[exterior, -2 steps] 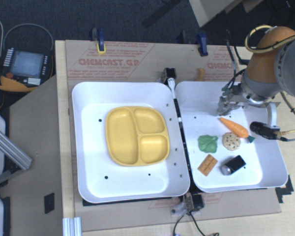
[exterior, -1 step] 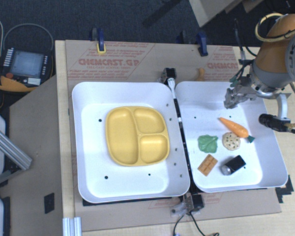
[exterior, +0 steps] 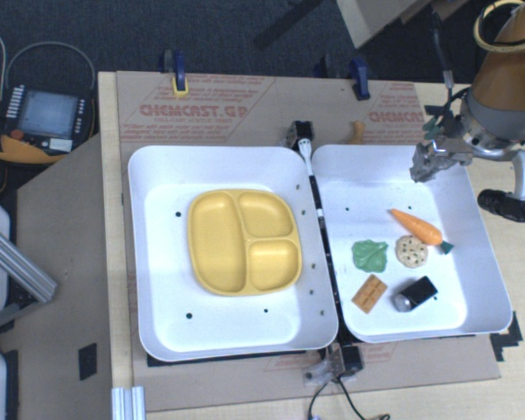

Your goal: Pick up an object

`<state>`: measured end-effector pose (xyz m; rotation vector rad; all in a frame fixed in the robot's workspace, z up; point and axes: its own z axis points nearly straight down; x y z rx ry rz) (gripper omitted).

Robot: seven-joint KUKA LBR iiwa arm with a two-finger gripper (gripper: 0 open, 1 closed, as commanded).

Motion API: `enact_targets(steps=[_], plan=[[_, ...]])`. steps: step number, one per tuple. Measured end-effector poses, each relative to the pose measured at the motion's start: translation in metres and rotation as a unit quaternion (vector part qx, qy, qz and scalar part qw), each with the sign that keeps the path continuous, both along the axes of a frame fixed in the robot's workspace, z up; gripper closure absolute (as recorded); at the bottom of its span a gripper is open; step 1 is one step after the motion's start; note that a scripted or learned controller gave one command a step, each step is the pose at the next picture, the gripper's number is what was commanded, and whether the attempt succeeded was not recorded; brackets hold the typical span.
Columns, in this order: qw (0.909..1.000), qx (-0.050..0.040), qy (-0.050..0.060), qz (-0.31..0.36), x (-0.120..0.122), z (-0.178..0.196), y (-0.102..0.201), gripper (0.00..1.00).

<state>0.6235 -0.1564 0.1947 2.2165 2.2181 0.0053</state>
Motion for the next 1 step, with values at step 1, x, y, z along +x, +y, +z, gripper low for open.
enact_targets(steps=[1], plan=[[1.0,0.0001,0.0,0.001,-0.0009,0.05,0.0094,1.0]])
